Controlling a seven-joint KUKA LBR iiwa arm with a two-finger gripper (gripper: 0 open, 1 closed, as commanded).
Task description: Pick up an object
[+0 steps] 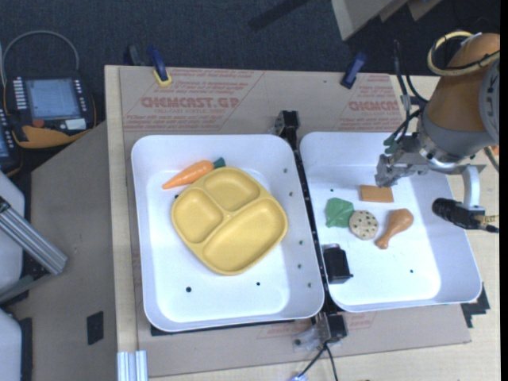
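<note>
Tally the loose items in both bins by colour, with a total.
Orange: 2, the carrot in the left bin and the flat orange block in the right bin
Yellow: 1, the divided plate
Green: 1, the leafy piece
Tan: 2, the cookie and the drumstick
Total: 6

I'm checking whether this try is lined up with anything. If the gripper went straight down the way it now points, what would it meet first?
Most likely the orange rectangular block: the gripper hangs just above its upper left edge in the right bin. Depth is hard to judge from this slant, so it may land on the bin floor beside the block.
</note>
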